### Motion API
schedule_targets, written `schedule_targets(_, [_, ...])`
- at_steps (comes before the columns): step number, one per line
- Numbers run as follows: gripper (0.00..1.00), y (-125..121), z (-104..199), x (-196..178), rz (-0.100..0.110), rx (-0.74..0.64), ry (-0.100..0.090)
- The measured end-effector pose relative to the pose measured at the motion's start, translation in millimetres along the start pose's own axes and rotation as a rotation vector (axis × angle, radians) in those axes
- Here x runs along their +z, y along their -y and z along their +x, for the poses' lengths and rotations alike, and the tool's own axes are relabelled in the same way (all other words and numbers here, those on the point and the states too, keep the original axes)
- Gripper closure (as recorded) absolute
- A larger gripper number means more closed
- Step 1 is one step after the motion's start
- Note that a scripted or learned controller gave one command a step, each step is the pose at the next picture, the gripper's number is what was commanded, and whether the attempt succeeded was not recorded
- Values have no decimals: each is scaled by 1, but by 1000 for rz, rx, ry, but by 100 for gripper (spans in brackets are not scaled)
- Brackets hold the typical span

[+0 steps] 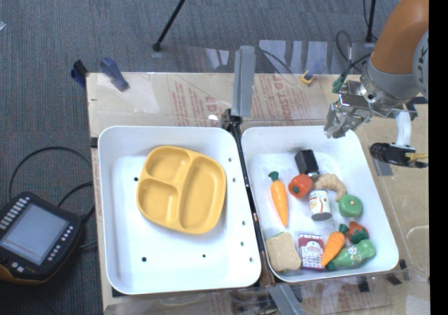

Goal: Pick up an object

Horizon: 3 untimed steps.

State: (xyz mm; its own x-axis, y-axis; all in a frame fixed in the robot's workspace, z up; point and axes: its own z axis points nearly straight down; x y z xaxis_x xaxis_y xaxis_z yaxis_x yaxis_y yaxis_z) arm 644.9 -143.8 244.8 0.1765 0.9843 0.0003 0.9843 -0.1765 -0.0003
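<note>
The gripper (341,127) hangs over the far right corner of the right bin (260,145), above its rim, with nothing seen between its fingers. Below it in that bin lie a black block (306,162), a red pepper (301,185), a carrot (279,199), a beige croissant (330,182), a small can (320,204), a green apple (351,205), a second carrot (333,247), a red box (309,249), a slice of bread (283,252) and a green bottle (353,255).
The left bin (115,187) holds a yellow divided plate (183,189). A grey post (243,82) stands behind the seam between the bins. A tablet pendant (31,233) lies on the floor at left. Tripod legs stand at the back.
</note>
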Motion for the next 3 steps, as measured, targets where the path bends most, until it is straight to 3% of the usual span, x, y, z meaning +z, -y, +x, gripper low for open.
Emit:
schedule_targets(1, [0, 0, 0, 0, 1, -1, 1])
schedule_targets(2, [0, 5, -18, 90, 8, -241, -2])
schedule_targets(3, [0, 10, -3, 162, 10, -212, -2])
